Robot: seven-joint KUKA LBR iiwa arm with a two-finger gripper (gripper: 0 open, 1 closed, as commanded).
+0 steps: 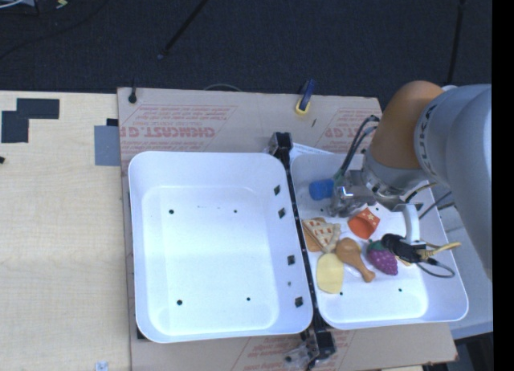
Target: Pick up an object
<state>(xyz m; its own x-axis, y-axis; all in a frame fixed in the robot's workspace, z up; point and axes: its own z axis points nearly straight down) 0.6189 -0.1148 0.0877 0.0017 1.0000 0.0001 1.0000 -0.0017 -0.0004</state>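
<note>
My gripper (pixel 347 201) hangs low over the upper part of the right bin (pixel 401 305), reaching in from the right. A blue object (pixel 320 189) lies just to its left, and an orange-red block (pixel 365 223) sits just below and to its right. Below these lie a tan waffle piece (pixel 321 234), a brown chicken drumstick (pixel 353 257), a yellow rounded piece (pixel 330 273) and a purple bunch of grapes (pixel 383 261). I see nothing held between the gripper's tips.
The left bin (pixel 209 249) sits beside the right one, with a black divider strip (pixel 293 225) between them. Both rest on a cardboard sheet (pixel 201 124). A blue and yellow clamp (pixel 304 98) sits at the cardboard's far edge.
</note>
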